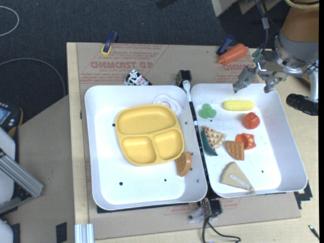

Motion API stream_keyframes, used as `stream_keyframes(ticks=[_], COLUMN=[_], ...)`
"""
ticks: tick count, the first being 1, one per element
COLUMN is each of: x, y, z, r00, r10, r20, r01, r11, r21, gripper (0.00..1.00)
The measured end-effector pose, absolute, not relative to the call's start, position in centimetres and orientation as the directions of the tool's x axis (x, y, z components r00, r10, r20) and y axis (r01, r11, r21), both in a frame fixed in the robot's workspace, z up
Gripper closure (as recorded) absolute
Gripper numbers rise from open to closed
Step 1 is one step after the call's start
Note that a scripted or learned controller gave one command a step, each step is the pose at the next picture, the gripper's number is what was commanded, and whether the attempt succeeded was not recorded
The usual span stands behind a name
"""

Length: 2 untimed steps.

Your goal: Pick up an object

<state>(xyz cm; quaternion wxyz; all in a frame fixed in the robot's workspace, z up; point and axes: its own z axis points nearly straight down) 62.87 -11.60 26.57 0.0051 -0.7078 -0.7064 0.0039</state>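
Observation:
My gripper (254, 84) hangs over the back edge of the right bin (283, 151), fingers spread open with nothing between them. Just below and left of it lies a yellow corn cob (238, 105). Further into the bin sit a red tomato (250, 120), a green broccoli piece (207, 111), a pizza slice (212, 138), a waffle piece (235, 150), a red chunk (247, 140) and a cheese wedge (235, 176).
The left bin (101, 176) holds a yellow divided plate (149, 134), a white ring (168, 103) behind it and a brown pastry (184, 163) by the plate's right corner. An orange carrot (233, 53) and clamps lie on the board behind the bins.

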Motion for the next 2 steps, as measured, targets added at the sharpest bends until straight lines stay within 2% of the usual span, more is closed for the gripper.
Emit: stream_keyframes(ticks=[1,2], x=[63.1,63.3], y=[-11.6,-10.6], z=[27.2,22.2], r00=[0.0,-0.002], r10=[1.0,1.0], r20=[0.0,0.001], r01=[1.0,1.0], r11=[0.0,0.002], r21=[-0.001,-0.007], gripper=[0.0,0.0])
